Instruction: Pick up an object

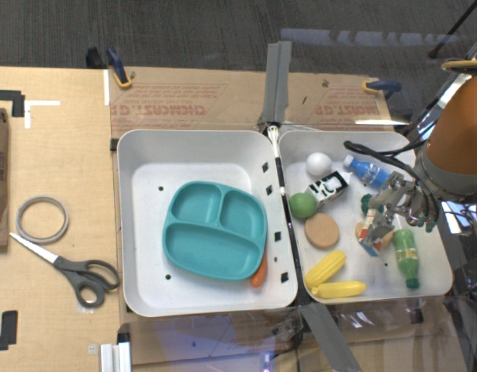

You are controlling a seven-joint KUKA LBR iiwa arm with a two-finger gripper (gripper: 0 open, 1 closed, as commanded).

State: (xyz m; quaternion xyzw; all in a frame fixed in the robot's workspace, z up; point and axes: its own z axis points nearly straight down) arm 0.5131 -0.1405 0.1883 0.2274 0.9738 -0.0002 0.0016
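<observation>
i see my hand (378, 227) low in the right bin (432, 285), beside the green bottle (406, 256); its grip i cannot tell.

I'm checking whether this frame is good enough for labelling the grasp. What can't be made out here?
- Claw, camera view: its tips blur into the clutter beneath; grip state unreadable.
- Small multicoloured object under the claw: partly covered, identity unclear.
- Orange carrot-like piece: mostly tucked under the teal divided plastic plate.
- Arm's orange band: cut off by the right edge.
</observation>
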